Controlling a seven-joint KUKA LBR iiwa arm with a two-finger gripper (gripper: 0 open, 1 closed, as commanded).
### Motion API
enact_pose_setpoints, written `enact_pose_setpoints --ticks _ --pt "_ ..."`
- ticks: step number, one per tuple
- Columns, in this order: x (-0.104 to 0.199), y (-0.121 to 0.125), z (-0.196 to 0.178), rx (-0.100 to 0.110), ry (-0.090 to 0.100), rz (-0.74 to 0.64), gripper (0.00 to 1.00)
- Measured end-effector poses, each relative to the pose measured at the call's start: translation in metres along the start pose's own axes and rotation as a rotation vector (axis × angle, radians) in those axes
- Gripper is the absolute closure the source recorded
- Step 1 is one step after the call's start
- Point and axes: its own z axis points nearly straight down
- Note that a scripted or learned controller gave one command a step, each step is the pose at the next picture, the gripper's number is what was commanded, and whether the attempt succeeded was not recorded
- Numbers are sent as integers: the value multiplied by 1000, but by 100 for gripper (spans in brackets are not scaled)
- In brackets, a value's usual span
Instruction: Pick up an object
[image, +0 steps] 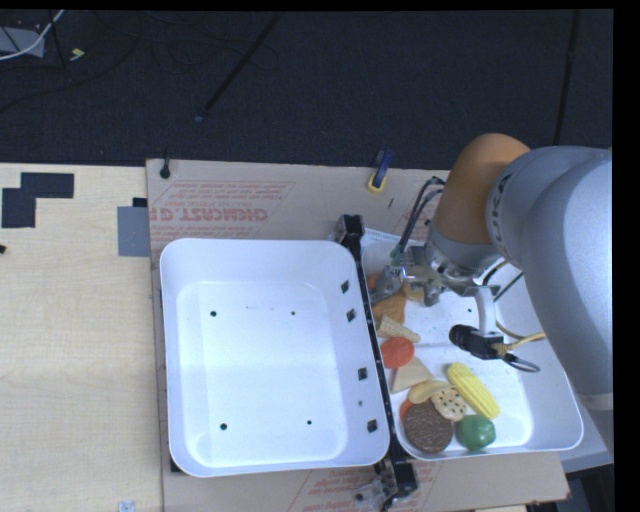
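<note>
My gripper (412, 281) is low over the upper left part of the right bin (545, 405), close above an orange-tan piece (389, 306). Just below that piece lie a pale yellow wedge (397, 328) and a red round piece (398, 352). Further toward the front sit a cream wedge (408, 375), a yellow corn cob (472, 390), a chip cookie (449, 403), a dark brown cookie (428, 429) and a green ball (476, 432). The wrist hides part of the bin's back.
The left bin (262, 254) stands beside the right one, with a black divider (364, 330) between them. Both rest on a cardboard sheet (230, 200) on the wooden bench (70, 350). The grey arm (560, 250) covers the right bin's far right side.
</note>
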Motion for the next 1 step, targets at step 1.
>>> enact_pose_setpoints --ticks 1 --pt "-1 2 -13 -5 1 0 100"
